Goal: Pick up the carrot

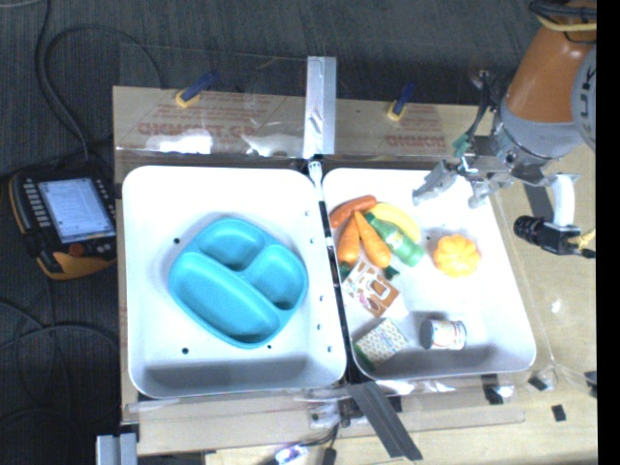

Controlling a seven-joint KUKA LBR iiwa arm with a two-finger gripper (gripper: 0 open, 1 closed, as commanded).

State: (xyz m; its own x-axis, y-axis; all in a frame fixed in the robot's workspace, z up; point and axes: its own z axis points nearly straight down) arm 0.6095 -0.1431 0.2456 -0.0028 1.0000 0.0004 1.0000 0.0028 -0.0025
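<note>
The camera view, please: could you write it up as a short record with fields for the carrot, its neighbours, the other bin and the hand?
carrot: carrot, right bin, upper left, near the divider
neighbours: yellow banana and green bottle beside it; small orange pumpkin to the right
front of right bin: snack packets, small can on its side
left bin: blue divided tray
hand: hand over the right bin's back edge, apart from the carrot

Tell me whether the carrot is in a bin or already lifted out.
In. The long orange carrot lies in the right white bin, against the left wall among other items. The grey two-finger gripper is near the bin's upper edge, apart from it.
</note>
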